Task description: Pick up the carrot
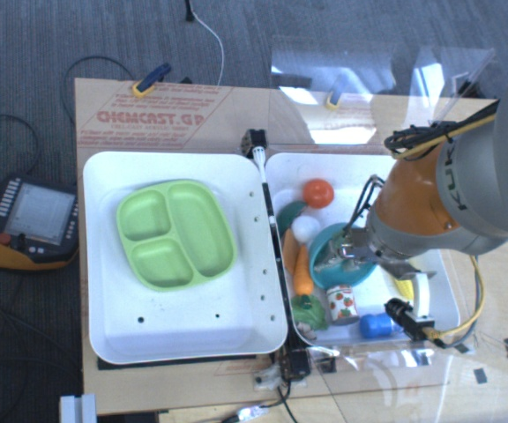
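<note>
Carrot (301, 267) lies lengthwise along the right bin's (444, 293) left wall, beside the teal bowl (338, 258) — likely a light, stiff, smooth toy, best pinched across its thick middle — with the gripper (347, 247) over the bowl, grip state cannot be told.

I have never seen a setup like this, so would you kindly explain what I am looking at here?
One camera looks down at a slant on a bench with two white bins. The grey and orange machine on the right is a robot arm; its gripper sits low over the right bin, above a teal bowl. The carrot it should pick up lies beside that bowl, near the divider. Small toys surround it, including an orange ball and a blue block. The left bin holds a green divided plate.
</note>
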`<state>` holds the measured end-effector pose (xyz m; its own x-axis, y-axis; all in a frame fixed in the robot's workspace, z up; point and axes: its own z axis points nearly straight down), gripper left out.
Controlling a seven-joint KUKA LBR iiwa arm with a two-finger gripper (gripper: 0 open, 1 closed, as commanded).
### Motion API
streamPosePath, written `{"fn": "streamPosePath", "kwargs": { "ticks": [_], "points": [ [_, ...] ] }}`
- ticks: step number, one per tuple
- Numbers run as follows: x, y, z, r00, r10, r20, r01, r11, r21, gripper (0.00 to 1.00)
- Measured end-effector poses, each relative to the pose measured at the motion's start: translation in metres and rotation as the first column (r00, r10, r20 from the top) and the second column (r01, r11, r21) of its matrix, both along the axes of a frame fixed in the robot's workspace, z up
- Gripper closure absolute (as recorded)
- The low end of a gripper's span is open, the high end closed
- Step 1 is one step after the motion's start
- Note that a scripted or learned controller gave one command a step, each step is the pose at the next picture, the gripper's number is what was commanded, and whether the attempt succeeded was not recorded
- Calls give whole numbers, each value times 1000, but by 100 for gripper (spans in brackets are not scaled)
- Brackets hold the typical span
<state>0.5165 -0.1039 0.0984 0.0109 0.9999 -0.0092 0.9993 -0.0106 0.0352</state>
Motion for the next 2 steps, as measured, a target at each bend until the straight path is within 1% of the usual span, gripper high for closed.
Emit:
{"fn": "streamPosePath", "kwargs": {
  "ticks": [1, 2],
  "points": [
    [0, 89, 87, 992, -125, -33, 125, 992, 11, 0],
    [-35, 96, 84, 961, -272, -44, 273, 962, 7, 0]
  ]
}}
